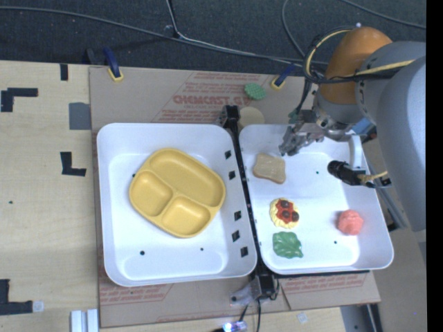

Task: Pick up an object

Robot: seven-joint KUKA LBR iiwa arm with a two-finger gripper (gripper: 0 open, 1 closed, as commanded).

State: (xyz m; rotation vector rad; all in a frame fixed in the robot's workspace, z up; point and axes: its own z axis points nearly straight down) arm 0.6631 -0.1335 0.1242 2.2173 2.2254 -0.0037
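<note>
In the right bin (367,258), taking the bread slice (269,168) as my mark: nearest the camera lies the green leafy piece (286,245), then the little pizza (284,213) just beyond it, both nearer than the bread, with the pink lump (350,222) off toward my arm's side. My claw (293,142) hovers just past the bread, apart from it; whether its fingers are apart, I cannot tell.

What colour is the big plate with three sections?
Yellow; the divided plate shows clearly in the camera view.
</note>
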